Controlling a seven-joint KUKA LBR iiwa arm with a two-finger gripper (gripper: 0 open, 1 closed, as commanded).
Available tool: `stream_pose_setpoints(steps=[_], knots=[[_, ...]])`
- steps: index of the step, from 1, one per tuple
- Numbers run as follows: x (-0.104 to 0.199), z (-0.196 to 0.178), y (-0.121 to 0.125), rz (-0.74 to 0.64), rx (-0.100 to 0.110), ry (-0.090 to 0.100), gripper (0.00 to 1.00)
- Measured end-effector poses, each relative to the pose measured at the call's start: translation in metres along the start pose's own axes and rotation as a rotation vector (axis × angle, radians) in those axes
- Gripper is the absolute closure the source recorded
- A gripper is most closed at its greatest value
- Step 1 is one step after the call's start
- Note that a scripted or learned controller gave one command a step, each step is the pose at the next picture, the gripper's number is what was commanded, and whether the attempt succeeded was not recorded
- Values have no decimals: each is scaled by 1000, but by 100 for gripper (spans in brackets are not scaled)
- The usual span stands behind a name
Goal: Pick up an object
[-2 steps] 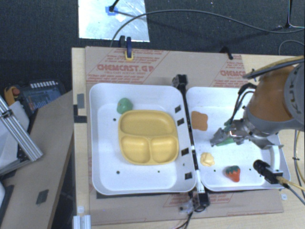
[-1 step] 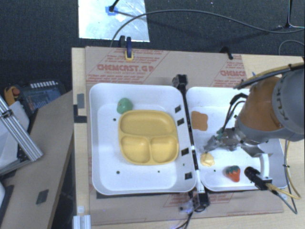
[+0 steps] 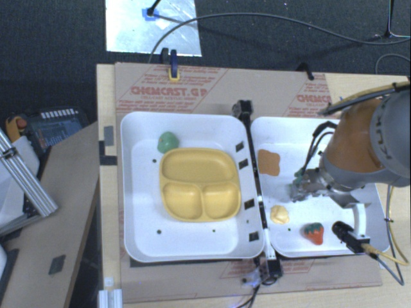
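1. Jaws of the gripper [image 3: 300, 190]: whether spread or pressed together, I cannot tell
2. Left bin [image 3: 138, 172] holds a yellow tray [image 3: 196, 183] and green object [image 3: 168, 141]
3. Right bin [image 3: 289, 133]: the yellow lump [image 3: 279, 214] lies just below-left of the gripper, nearest
4. Strawberry toy [image 3: 314, 233] sits further right

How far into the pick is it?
Done: the arm has reached into the right bin, and the gripper is low over its floor. In hand: nothing visibly between the fingers. The brown slice, the pale yellow piece and the strawberry lie loose nearby. Left: the grasp and lift. The yellow tray and green piece sit in the left bin.
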State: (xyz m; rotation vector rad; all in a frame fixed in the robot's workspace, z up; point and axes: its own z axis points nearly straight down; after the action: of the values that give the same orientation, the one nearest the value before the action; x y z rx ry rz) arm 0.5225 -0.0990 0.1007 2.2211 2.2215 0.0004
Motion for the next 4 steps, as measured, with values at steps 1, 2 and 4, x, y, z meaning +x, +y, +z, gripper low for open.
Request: stream_pose_setpoints(steps=[1, 2, 4], knots=[[-6, -59, -5, 1, -4, -1, 100], [-13, -111, 4, -3, -6, -2, 100], [-10, -180, 6, -4, -4, -1, 100]])
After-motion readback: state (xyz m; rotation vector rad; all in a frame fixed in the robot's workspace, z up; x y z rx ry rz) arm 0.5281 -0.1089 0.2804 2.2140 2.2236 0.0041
